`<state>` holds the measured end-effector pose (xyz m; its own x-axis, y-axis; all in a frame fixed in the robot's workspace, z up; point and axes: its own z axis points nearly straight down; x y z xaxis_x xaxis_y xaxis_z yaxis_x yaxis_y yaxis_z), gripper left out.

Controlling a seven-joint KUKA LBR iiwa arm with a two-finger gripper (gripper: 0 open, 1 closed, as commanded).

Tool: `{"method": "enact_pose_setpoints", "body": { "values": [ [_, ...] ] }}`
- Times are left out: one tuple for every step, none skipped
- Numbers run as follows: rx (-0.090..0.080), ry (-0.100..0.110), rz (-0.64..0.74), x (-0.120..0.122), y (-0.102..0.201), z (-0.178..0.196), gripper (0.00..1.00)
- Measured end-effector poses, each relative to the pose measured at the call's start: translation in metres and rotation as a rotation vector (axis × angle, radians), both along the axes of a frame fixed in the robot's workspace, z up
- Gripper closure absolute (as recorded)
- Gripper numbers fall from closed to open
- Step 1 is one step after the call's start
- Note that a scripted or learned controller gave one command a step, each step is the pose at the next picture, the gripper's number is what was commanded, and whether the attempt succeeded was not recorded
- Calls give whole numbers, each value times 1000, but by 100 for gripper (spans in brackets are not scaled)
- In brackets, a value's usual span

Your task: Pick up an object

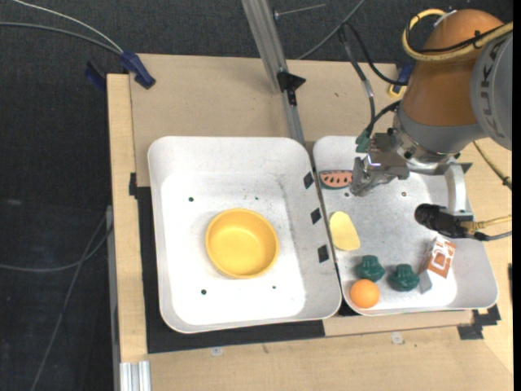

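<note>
Two bins (203, 177) (391, 218) hold one bowl (241, 241), two green toys (370, 267) (401, 277); hand (359, 181) state unclear.

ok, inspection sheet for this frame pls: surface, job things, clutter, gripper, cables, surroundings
Surface: tan bench; left bin and right bin, both white.
Job's things: right bin holds melon slice, pale yellow piece, green toy, second green toy, orange ball, orange-white box; left bin holds yellow bowl.
Clutter: nothing seen.
Gripper: gripper over right bin's far end, beside melon slice; nothing seen held.
Cables: grey wire on dark floor; black cables by arm.
Surroundings: metal pole, blue clamp.
</note>
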<state>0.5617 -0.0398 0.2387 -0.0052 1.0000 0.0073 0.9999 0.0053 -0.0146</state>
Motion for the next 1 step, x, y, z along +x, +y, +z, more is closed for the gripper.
{"method": "enact_pose_setpoints", "body": {
  "values": [
    [-1,2,0,-15,45,-7,100]
  ]
}}
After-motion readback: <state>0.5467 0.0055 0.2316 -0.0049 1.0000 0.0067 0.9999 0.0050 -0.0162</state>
